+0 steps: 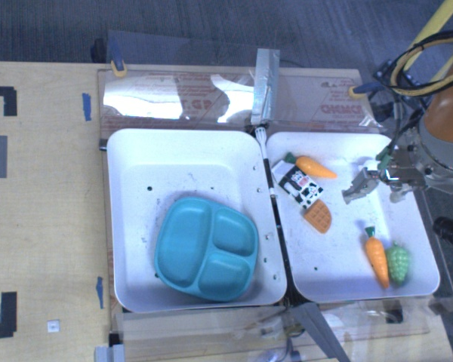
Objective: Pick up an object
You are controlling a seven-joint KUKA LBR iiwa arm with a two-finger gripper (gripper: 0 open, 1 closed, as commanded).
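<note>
Two toy carrots (315,167), (376,257); one blue divided plate (206,247); gripper (371,184) open wide, empty, above the right bin's (340,277) bare middle.

Faint red print on the clear back panel (211,100), illegible

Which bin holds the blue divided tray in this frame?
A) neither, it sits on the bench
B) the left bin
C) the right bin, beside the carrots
B: the blue divided tray lies inside the left bin, while both carrots are in the right bin.
</note>
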